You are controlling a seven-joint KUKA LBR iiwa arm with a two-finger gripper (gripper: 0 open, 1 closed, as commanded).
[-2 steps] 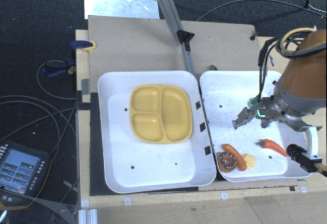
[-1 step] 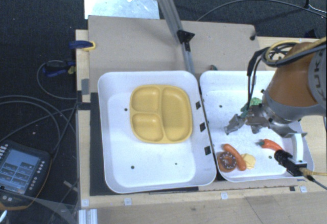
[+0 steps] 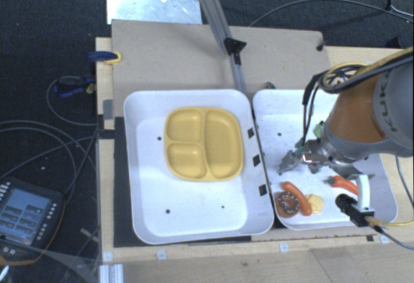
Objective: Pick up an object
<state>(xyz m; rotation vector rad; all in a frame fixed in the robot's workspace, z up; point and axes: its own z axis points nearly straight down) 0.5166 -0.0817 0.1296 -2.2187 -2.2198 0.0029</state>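
My arm: I reach in from the right, my orange band bulking over the right bin (image 3: pixel 272 104), wrist bent down toward its floor.
My gripper (image 3: pixel 289 162): low over the right bin's middle, pointing left toward the divide between the bins; whether it is open or closed, I cannot tell.
Held: nothing visible at my gripper.
Bins: two, side by side, white and shallow.
Left bin (image 3: pixel 145 210): one yellow divided plate (image 3: pixel 204 143), three compartments, lying flat near the bin's upper middle.
Right bin contents: four small things at the near edge, just below my gripper and apart from it.
Things, counted: one sausage (image 3: pixel 297 196), one chocolate doughnut (image 3: pixel 284 204) touching it, one pale yellow piece (image 3: pixel 315 202) just beside them, one carrot (image 3: pixel 342 183) further right.
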